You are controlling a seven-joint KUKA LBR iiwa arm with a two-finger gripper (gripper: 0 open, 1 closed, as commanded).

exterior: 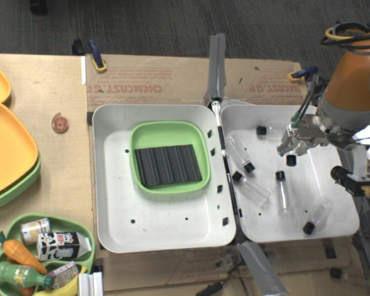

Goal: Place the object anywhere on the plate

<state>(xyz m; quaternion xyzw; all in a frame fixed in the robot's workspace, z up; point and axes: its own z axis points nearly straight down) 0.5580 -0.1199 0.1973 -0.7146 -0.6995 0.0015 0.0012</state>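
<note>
A green square plate (138, 135) lies in the left white bin (111, 184). A dark grey ribbed slab (170, 165) rests flat on the plate. Several clear vials with black caps are scattered in the right bin (339, 227), among them a vial (240, 153) near the divider, another vial (282, 191) in the middle and a third vial (316, 216) at the front right. My gripper (291, 145) hangs over the back of the right bin, just above a small black cap (290, 160).
Orange plates (6, 147) and a green bowl of toy groceries (40, 251) sit on the bench at the left. A metal post (216, 66) rises behind the bins. Clamps (97, 59) hold the cardboard backing.
</note>
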